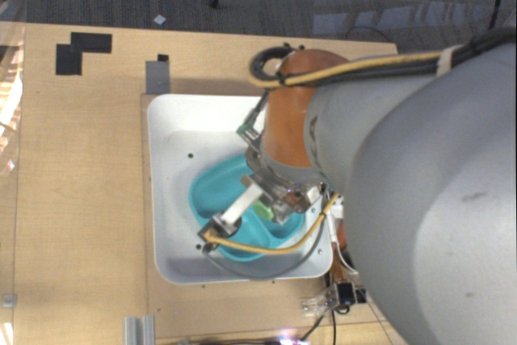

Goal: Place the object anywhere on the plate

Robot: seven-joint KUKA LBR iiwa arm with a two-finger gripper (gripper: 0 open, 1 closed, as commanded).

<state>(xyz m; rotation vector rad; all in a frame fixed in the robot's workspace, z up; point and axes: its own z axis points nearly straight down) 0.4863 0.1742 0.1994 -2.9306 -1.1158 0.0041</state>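
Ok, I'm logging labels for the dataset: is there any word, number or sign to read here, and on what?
None can be read.
The bin, plate, arm and bench bear no print.
The black patches on the bench are plain shapes, not letters.

teal plate (212,194) partly under arm (420,174), green object (262,211) perhaps half hidden

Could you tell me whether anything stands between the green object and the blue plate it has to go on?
Nothing visible does. The green object shows beside the gripper, over the blue plate in the white bin. The arm hides the plate's right part, so that side is unchecked.
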